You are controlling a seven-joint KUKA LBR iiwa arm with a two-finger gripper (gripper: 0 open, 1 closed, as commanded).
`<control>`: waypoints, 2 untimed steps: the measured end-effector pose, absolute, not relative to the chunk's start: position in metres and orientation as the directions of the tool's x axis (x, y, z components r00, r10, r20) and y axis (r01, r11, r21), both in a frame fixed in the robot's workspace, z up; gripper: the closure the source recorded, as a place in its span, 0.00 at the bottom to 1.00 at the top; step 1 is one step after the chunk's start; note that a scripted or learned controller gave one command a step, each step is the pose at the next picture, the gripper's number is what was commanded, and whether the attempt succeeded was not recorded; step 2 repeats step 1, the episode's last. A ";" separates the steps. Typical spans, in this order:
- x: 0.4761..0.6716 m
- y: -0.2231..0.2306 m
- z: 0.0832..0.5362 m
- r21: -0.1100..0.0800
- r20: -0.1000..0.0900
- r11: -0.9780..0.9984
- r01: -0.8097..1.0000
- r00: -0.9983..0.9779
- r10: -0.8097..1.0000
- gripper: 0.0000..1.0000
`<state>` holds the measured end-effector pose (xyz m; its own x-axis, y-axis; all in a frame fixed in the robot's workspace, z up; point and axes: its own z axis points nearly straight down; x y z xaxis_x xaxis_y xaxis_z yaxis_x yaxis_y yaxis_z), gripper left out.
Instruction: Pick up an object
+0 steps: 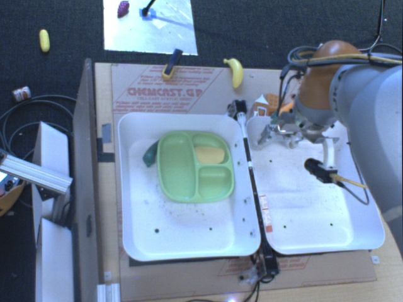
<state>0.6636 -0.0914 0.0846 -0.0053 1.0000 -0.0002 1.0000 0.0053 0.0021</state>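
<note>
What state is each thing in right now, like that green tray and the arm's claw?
Green tray: flat, right way up, in the left bin.
Yellow piece: lying in the tray's upper right compartment.
Dark green thing: against the tray's left edge, partly hidden.
Banana: lying on the bench beyond the bins.
Gripper: over the right bin's far left corner, nothing seen held.

a divided plate (pixel 179 168) lies in the left bin (pixel 182 231) (a banana (pixel 236 73) behind).
</note>
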 end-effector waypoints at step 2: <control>0.651 -0.116 0.085 0.001 -0.001 0.000 1.000 0.000 1.000 0.00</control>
